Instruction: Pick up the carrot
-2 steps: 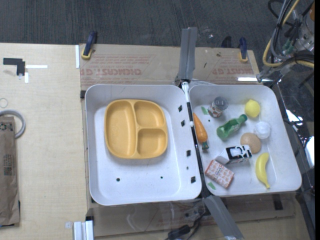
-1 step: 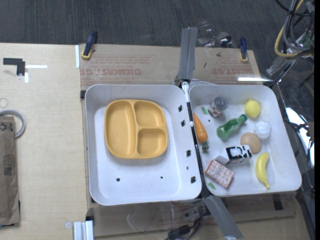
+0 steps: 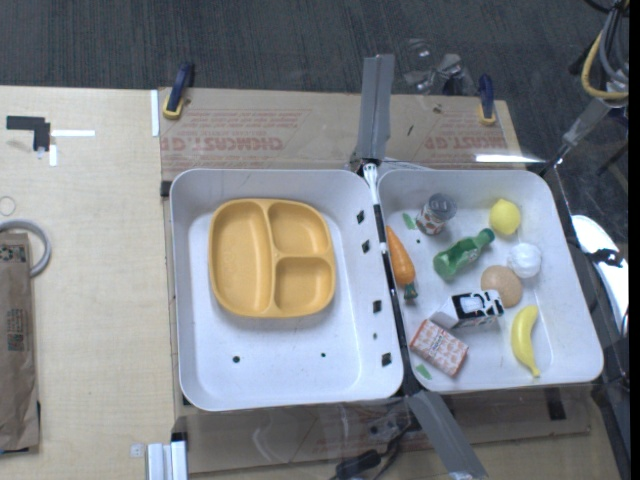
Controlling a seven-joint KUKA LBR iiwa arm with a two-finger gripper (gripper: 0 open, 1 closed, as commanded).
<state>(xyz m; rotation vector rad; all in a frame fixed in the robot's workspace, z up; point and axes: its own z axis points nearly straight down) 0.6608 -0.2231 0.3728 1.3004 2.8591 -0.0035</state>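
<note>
Dark carpeted floor borders a pale wooden table along the far side.

Item list, counted:
- Cardboard sheet, one, with red print, under the far edge of the bins. It is fixed by two blue clamps.
- White bins, two, side by side and touching along a central seam: left bin and right bin.
- Left bin holds one thing: a yellow plate with three compartments, lying flat towards the far side.
- Right bin holds nine things:
  - Carrot, one, orange with a green tip. It lies lengthwise just beside the bin's left wall, close to the seam.
  - Green bottle, one, on its side, near the carrot's right.
  - Small can, one, beyond the bottle.
  - Lemon, one, yellow, in the far right part.
  - White ball-like object, one, just beside a tan egg-shaped object, one.
  - Black-and-white object, one; it is too small to identify.
  - Banana, one, near the right wall.
  - Red-patterned packet, one, at the near side, below the carrot.
- Brown paper bag, one, at the table's left edge.

End effector: whether open or closed cannot be told, and positions relative to it cannot be given.
</note>
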